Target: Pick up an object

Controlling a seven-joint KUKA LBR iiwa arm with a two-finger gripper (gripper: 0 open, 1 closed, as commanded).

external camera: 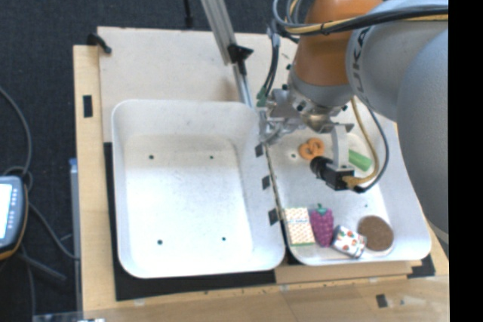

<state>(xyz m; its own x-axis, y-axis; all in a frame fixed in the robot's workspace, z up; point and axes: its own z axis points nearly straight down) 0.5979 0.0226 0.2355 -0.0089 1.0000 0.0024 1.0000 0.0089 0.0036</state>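
Grey arm [400, 72] hides much of right bin [404, 237]; whether its gripper [290, 121] is closed is unclear.

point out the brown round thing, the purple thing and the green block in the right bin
brown round thing [375, 233]: camera view, middle of its top face
purple thing [322, 225]: camera view, its body
green block [359, 159]: camera view, its visible end

The bench [151, 64] bears two white bins [189, 185] side by side.
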